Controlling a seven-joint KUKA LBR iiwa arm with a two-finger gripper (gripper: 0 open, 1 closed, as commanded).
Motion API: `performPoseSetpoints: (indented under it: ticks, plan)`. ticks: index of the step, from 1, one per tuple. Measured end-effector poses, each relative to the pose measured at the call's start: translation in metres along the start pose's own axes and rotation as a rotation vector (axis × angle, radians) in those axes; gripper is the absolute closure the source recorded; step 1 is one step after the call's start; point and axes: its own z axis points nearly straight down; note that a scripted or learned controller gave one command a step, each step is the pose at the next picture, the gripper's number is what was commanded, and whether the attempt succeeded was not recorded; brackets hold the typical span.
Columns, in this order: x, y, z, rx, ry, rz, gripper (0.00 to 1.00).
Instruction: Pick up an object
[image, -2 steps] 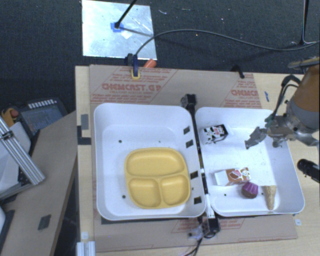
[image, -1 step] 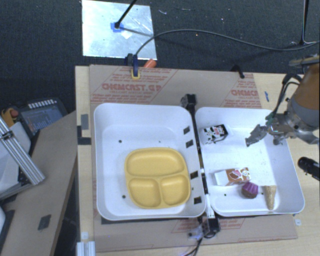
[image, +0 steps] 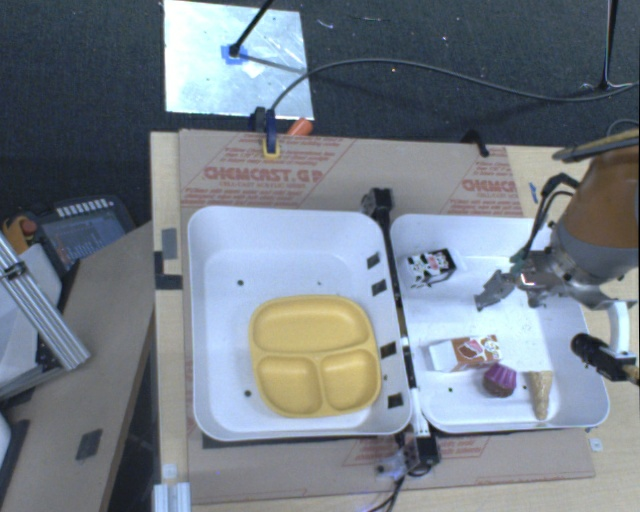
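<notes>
The gripper (image: 493, 291) is seen over the right bin (image: 590, 330), nothing gripped; whether it is spread or closed cannot be told. A black-and-white carton (image: 431, 266) lies near its left. A packet (image: 465, 353), purple cupcake (image: 500, 380) and cone (image: 540, 393) sit nearer the front. A yellow tray (image: 312, 352) rests in the left bin (image: 230, 250).

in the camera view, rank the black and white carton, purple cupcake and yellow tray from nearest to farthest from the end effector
From the end effector, over the right bin:
1. Black and white carton, just to its left, near the divider.
2. Purple cupcake, below it, toward the bin's front edge.
3. Yellow tray, far left, in the left bin.
</notes>
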Motion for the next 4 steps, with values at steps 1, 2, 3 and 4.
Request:
performPoseSetpoints:
  ticks: [1, 2, 3, 4]
  plan:
    - [-0.002, 0.001, 0.063, 0.001, 0.001, 0.001, 0.0]
    - [-0.002, 0.001, 0.086, -0.001, 0.0, 0.0, 0.0]
    - [-0.002, 0.002, 0.074, -0.005, -0.001, 0.001, 1.0]
    - [-0.012, 0.008, 0.018, -0.008, -0.003, -0.001, 1.0]
